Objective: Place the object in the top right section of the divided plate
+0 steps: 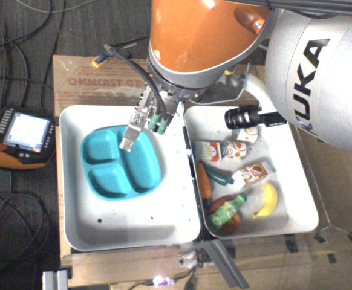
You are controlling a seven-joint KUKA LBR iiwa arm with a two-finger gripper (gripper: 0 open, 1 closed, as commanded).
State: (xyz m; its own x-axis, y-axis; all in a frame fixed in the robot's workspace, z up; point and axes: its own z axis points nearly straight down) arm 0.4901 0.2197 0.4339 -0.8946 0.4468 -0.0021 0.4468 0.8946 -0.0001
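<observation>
A blue divided plate (123,165) lies in the left white bin (79,222), with two small sections on its left and one long section on its right. My gripper (130,139) hangs over the plate's upper right edge, its tip just above the long right section. No object shows at its tip. The orange wrist band and grey arm hide the bench behind the bins.
The right bin (303,219) holds several items: a small carton (210,151), a carrot (204,181), a green pepper (219,175), a juice box (252,173), a banana (267,202) and a green bottle (227,209). A teach pendant (20,136) lies left of the bench.
</observation>
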